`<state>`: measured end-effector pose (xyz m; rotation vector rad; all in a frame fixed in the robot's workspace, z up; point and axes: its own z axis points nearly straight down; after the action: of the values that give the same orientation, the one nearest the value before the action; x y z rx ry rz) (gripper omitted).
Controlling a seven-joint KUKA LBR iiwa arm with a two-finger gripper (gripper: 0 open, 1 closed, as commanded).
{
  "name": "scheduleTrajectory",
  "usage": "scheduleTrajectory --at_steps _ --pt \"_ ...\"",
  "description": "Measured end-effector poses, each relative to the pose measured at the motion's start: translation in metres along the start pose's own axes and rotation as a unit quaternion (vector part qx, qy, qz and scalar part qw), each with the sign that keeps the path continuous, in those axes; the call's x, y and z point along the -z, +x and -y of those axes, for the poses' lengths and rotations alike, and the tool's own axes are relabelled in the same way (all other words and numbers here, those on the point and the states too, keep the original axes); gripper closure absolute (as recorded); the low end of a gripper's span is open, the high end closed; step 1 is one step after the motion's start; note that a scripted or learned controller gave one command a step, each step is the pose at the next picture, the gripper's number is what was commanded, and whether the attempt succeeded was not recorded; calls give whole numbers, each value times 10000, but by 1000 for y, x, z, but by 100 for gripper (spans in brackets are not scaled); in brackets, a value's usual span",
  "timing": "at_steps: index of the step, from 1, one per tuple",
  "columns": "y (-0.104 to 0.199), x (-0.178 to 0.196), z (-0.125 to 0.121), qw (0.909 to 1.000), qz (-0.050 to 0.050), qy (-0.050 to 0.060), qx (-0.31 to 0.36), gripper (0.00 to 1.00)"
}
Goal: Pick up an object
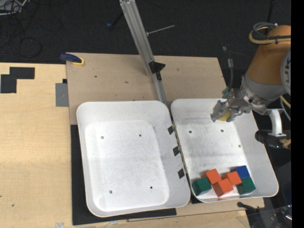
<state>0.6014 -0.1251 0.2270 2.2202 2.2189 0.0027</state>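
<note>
Clustering orange, green, blue blocks [225, 180]

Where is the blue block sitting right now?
The blue block sits in the right bin, at its near right corner, at the back of the cluster, touching an orange block and a green block.

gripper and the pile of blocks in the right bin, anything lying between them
Nothing: in the camera view, bare white floor of the right bin separates the gripper from the blocks.

place: robotics lab | cues: plywood bench [118, 75], two white bins [83, 113], aluminium rail [140, 37], loose cables [19, 42]
</note>
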Motion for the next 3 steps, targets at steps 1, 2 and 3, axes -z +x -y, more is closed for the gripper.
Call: scheduleTrajectory --at_steps 1,2,3 --pt "-1 19 0 10000 -5 20 6 100" --pt "48 15 4 10000 -14 43 21 100" --pt "88 6 20 10000 -15 48 17 100"
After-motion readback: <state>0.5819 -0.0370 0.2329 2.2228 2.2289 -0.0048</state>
